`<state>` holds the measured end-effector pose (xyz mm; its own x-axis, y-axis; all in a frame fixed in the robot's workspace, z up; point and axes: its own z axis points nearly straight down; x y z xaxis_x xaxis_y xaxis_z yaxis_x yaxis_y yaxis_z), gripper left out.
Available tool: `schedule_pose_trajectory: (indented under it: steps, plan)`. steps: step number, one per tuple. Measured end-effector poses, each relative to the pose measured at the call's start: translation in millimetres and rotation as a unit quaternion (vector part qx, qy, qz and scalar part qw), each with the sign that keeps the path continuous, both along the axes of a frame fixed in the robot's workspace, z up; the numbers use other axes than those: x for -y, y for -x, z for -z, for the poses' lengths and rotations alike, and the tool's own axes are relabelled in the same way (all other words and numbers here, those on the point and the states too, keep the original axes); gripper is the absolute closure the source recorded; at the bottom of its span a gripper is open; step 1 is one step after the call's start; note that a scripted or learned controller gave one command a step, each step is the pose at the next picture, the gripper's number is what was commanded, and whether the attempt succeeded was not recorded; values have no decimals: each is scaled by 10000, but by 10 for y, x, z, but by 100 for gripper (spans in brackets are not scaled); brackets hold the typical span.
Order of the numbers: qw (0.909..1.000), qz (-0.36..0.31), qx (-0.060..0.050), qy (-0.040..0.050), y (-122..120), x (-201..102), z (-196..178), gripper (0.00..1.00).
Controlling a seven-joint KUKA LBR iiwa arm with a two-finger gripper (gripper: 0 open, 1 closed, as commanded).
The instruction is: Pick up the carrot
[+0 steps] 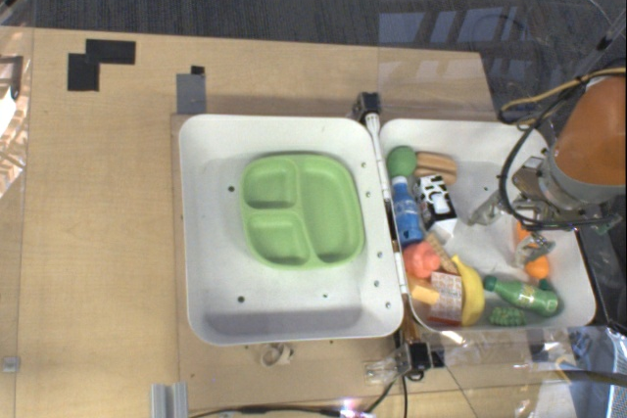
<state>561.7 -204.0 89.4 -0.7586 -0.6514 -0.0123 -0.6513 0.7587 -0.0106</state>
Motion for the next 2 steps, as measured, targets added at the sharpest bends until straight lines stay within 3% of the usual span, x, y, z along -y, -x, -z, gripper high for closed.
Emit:
schedule_pose_trajectory:
  steps: [1, 2]
  plan:
    - [9895, -1445, 46, -19, 201, -80, -16, 0]
    - [9720, -2348, 90, -8, 482, -115, -29, 0]
